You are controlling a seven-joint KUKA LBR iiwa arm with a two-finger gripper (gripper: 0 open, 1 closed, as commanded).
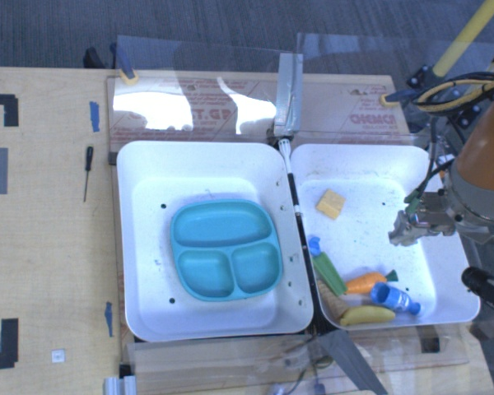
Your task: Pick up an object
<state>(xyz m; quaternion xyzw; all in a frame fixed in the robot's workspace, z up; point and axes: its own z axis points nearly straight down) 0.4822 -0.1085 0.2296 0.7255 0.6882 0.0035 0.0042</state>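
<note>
The right bin (370, 159) holds a yellow block (330, 204) near its middle. Along its front lie a green piece (330, 275), an orange carrot-like piece (367, 284), a blue piece (396, 299) and a yellow banana-like piece (366, 315). My gripper (403, 234) hangs over the right side of this bin, above bare floor, to the right of the yellow block and behind the front pile. Nothing shows between its tips.
The left bin (140, 179) holds a blue three-compartment tray (226, 248). A clear plastic wall (288, 97) rises behind both bins. Cables (457, 89) and the arm's body crowd the right edge. A screwdriver (87, 171) lies on the bench at left.
</note>
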